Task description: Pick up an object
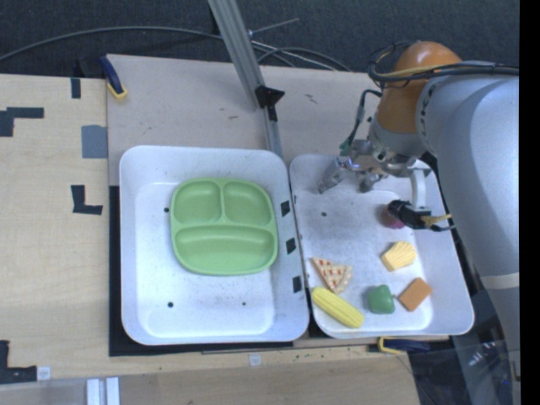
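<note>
Over the right bin's (439, 306) far end hangs the pincer (350, 178), its dark fingers spread and released, nothing between them. Candidate objects lie nearer the camera in that bin: a pizza slice (332, 273), a corn cob (337, 307), a green pepper (380, 299), a yellow wedge (398, 256) and an orange block (414, 294). A purplish thing (395, 215) sits just beside the wrist, possibly a toy, too hidden to name. The left bin (143, 310) holds a green divided plate (224, 227). Best to choose a well-separated piece such as the yellow wedge, centre above it, descend straight and close across its narrow side.
</note>
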Robot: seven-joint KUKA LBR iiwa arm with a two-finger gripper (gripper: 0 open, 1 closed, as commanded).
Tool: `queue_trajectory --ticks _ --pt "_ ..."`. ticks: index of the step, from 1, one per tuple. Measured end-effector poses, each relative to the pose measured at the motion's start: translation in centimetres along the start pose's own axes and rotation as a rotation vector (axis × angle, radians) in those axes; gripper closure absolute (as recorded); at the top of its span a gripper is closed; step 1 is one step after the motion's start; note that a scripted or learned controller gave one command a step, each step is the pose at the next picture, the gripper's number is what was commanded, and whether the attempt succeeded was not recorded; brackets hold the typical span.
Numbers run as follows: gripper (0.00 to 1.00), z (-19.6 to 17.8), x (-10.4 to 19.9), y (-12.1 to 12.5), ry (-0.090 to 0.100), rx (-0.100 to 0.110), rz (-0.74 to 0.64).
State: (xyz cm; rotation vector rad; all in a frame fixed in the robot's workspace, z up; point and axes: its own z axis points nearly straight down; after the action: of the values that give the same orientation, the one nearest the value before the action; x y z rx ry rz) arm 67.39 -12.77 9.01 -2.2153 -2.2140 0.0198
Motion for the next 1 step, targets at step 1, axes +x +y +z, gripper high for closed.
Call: queue_trajectory --ticks 1 --pt "1.0 -1.07 0.04 -0.03 0.0 0.0 -0.001"
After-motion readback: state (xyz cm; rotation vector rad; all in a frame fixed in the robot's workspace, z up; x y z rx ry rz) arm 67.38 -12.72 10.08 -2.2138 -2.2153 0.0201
